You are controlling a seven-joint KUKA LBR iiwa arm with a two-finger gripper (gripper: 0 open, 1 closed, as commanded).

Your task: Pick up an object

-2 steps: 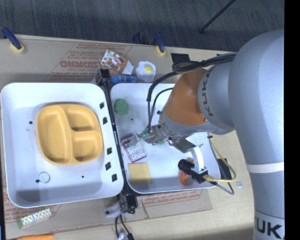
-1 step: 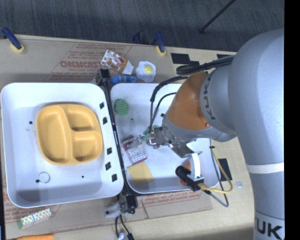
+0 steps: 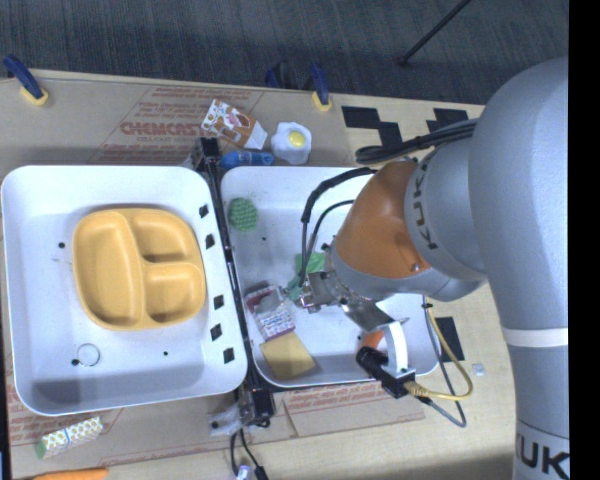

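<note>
KUKA's grey arm (image 3: 520,198) looms over the right bin (image 3: 280,183), gripper (image 3: 305,293) near a crinkly wrapped packet (image 3: 272,315); finger state unclear. Packet likely light, slippery; pinch across its middle.

Left bin (image 3: 20,268): yellow divided tray (image 3: 140,265) at centre, small clear ring (image 3: 88,354) at its 7 o'clock. On the cardboard-covered tabletop (image 3: 170,118), at 12 o'clock of the bins' seam: snack packet (image 3: 226,121), blue item (image 3: 246,158), white-and-yellow cup (image 3: 292,142). Blue clamps (image 3: 27,80) grip the far edge. Wrapped candy (image 3: 72,435) at 7 o'clock of the left bin.
</note>
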